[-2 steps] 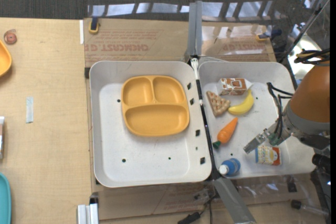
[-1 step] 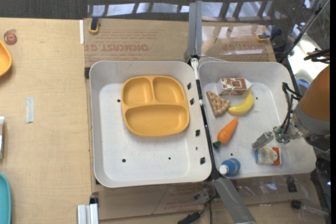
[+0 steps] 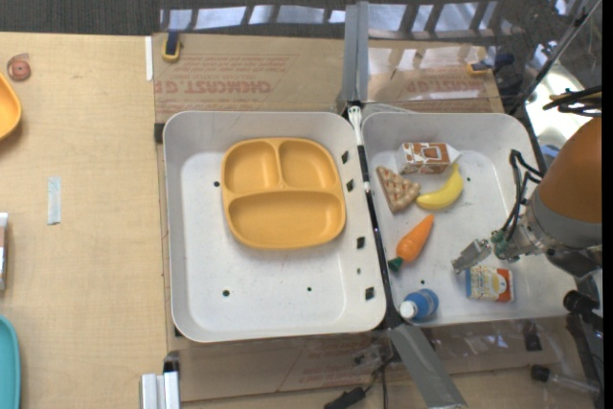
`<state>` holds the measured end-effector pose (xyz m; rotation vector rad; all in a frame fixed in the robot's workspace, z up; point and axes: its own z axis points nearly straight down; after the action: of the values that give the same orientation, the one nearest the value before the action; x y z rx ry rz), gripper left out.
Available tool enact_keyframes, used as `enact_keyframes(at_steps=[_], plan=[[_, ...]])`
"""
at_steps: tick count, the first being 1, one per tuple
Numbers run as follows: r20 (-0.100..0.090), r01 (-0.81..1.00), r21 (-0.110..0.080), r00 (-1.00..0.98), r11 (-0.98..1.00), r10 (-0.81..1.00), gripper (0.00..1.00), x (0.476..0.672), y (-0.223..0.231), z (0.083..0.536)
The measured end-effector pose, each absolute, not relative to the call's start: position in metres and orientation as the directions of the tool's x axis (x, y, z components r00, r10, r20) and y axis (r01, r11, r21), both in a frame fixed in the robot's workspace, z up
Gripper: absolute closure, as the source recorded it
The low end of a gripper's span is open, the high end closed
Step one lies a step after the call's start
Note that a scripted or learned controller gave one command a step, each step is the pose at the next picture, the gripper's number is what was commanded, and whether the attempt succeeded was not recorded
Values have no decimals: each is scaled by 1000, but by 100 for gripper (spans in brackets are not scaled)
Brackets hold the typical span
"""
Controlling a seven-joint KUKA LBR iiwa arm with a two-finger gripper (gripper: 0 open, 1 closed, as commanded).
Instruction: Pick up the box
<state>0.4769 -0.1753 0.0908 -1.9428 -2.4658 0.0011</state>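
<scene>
While the arm [image 3: 575, 196] reaches in over the right bin [image 3: 498, 134], the gripper [image 3: 484, 250] hangs low near that bin's front right corner.

Camera view, items listed by position relative to the gripper:

- Gripper: grey, small in the frame. Whether it is apart or together cannot be told at this size and slant; nothing is visibly clamped in it.
- Box [image 3: 489, 284]: small carton with an orange print, lying flat on the bin floor, just in front of and slightly right of the gripper. It looks to be close beside the tool rather than under it, though contact cannot be ruled out.
- Bottle [image 3: 420, 306]: blue and white, front-left of the gripper, near the bin's front lip.
- Carrot [image 3: 415, 238]: left of the gripper, near.
- Banana [image 3: 442, 191]: behind and left.
- Waffle [image 3: 397, 189]: further left, behind.
- Second carton [image 3: 425, 157]: brown and white, well behind and left.
- Tray [image 3: 283, 192]: yellow, divided, in the left bin [image 3: 192, 235], well apart.

Risks, judged from this layout:

- Box lies flat near the bin wall; a descent off centre would likely push it against the wall or tip it instead of gripping.
- Two cartons are present; the far one could be taken for the target.
- Arm body hides part of the right side, so clearance there is uncertain.
</scene>
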Motion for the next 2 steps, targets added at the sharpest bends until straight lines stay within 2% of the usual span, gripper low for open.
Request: enact_keyframes(at_steps=[1,2], plan=[[1,996,-2,-94,94,996,0,477,-163,91],[-1,990,-1,-140,140,990,0,477,-190,91]])
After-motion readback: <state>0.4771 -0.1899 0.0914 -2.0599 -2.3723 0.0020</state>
